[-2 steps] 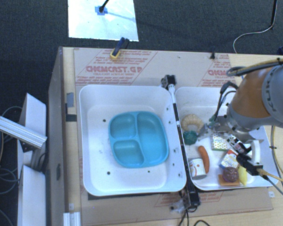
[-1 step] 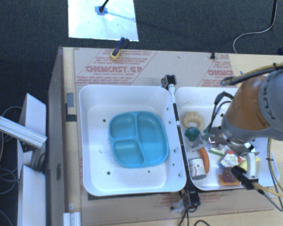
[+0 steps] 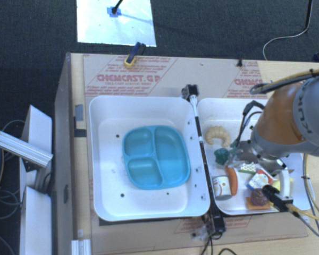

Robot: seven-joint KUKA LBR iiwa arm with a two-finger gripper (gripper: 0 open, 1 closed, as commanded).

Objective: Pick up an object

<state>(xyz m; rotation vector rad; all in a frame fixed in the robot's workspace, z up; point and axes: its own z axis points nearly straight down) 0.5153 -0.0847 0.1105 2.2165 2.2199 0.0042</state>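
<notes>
Camera view: two shallow white plastic bins sit side by side, left bin (image 3: 103,142) and right bin (image 3: 218,108). One light-blue four-compartment plastic tray (image 3: 155,157) lies in the left bin. At lower right lie one beige croissant (image 3: 217,135), one dark-green toy (image 3: 221,155), one orange carrot (image 3: 233,180) and one small printed can (image 3: 221,187). From the right, the grey arm (image 3: 292,122) bends down over them; its gripper (image 3: 244,161) is too obscured to judge. "CHEMCAST GP" is printed in red on the brown backing sheet (image 3: 128,78).

Dark speckled carpet floor (image 3: 32,36), pale square sheet (image 3: 116,15) lying on it, cardboard-topped bench (image 3: 165,70), daylight-bright lighting
</notes>
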